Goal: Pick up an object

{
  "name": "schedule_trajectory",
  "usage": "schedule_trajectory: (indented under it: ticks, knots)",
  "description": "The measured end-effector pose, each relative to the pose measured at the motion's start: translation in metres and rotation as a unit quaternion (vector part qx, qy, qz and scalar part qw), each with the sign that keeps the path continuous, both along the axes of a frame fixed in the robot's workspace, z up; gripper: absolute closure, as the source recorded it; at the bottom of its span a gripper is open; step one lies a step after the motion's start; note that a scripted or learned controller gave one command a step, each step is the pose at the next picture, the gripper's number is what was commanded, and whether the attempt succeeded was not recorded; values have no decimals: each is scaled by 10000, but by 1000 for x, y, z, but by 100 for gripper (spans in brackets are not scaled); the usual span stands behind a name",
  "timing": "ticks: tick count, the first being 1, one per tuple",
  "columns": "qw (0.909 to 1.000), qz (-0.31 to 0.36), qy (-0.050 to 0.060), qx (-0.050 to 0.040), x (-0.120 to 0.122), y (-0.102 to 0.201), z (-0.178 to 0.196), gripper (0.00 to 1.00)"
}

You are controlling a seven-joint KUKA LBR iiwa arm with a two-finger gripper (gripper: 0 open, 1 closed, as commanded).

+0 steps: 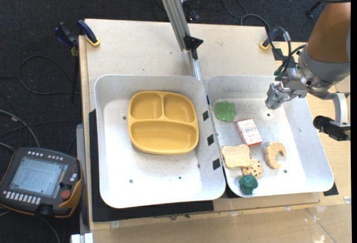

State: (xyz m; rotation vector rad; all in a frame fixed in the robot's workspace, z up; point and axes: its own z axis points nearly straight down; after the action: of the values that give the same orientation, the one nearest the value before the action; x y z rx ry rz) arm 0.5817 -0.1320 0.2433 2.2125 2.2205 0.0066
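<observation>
The arm comes in from the right, and the claw hangs over the upper part of the right bin, nothing visibly between its fingers; whether they are spread or closed cannot be told from this angle.

Left bin: the yellow divided tray sits alone near its middle, well apart from the claw.

All the small pieces lie in the right bin, so take the red-and-white box as the marker. It lies down-left of the claw, long axis running roughly toward the bin's near edge. The green leaf-shaped piece is up-left of the box, level with the claw but off to its left. The toast slice sits just below the box, the croissant below-right, the cookie touching the toast's lower corner, and the dark green broccoli lowest of all.

Judging by this, the box is the nearest pick: a short move down-left.
</observation>
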Motion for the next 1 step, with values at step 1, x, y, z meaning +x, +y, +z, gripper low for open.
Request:
schedule_trajectory:
  ticks: [1]
  knots:
    - [10000,-1,4,0,2,0,54,100]
